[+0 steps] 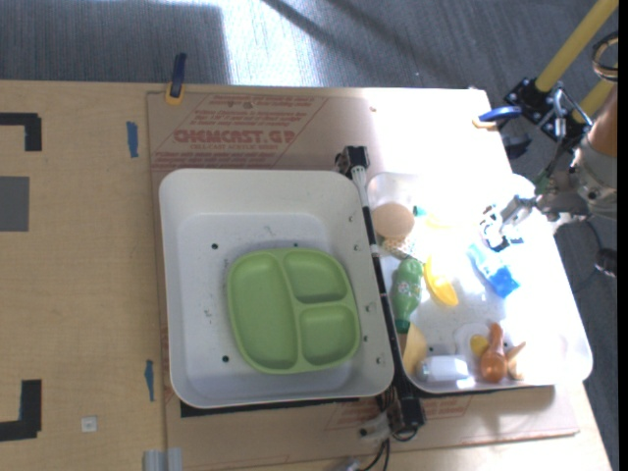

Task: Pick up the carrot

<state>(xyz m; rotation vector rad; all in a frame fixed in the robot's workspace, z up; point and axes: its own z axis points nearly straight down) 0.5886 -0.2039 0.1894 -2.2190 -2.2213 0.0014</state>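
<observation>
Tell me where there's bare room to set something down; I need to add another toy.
Left bin: bare floor rings the green divided plate, widest above it. Right bin: crowded along its left wall and near edge, around the carrot; bare floor by its right rim, below the gripper.

The arm enters at the right edge of the frame, in its upper half, where only its last section is in view: a stretch of the orange band at the very edge, and below it the grey wrist (597, 186), lit brightly from above. From the wrist the gripper (498, 226) reaches leftward and slightly down across the frame, ending right of centre. Its body reads as a pale metal bracket with dark parts at the tip. The tip is small and washed out by glare, so the set of its fingers cannot be made out, nor whether anything is between them.
</observation>
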